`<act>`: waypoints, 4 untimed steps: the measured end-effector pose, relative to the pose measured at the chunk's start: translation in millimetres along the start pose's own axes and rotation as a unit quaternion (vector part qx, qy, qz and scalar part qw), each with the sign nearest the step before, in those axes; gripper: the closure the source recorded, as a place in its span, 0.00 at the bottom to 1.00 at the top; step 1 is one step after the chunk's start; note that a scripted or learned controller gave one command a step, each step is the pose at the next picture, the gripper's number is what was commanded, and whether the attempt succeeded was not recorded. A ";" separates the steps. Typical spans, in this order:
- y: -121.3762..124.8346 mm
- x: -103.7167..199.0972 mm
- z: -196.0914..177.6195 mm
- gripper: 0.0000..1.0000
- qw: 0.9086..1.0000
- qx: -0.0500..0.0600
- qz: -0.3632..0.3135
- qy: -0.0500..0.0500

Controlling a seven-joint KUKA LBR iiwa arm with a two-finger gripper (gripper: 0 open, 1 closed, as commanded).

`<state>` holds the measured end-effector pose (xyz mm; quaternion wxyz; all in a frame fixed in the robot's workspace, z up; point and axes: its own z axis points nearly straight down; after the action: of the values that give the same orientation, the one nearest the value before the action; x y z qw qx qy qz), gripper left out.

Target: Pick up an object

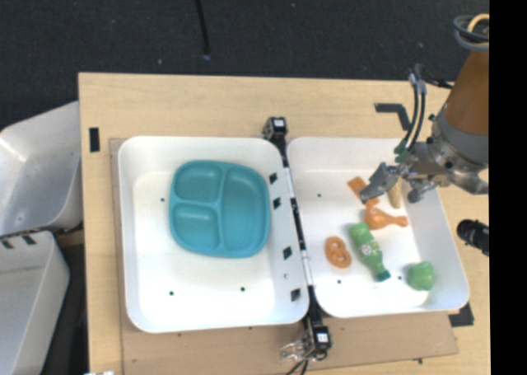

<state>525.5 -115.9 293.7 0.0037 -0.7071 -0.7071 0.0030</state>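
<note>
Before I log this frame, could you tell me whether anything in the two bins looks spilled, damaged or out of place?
Nothing stands out. The teal divided plate lies flat in the left bin. The small toys, including a green bottle lying on its side, sit loosely scattered in the right bin, with the gripper over them.

Robotics lab, test-cell setup. Plywood bench [206, 101] on dark carpet-like floor [123, 11], two shallow white bins [140, 299] clamped side by side with black clips. Grey arm with orange band [469, 93] reaching in from right. Toy props: teal divided plate [220, 207], small plastic items [369, 250]. Black cable across floor.
</note>
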 end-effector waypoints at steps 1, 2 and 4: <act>1.6 0.1 -5.7 0.00 1.000 -0.006 -0.001 -0.001; -2.7 4.9 39.9 0.00 1.000 -0.003 0.000 -0.001; -0.6 -1.9 129.6 0.00 1.000 -0.003 0.001 -0.001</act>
<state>523.7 -117.7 164.1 0.0011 -0.7077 -0.7065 0.0018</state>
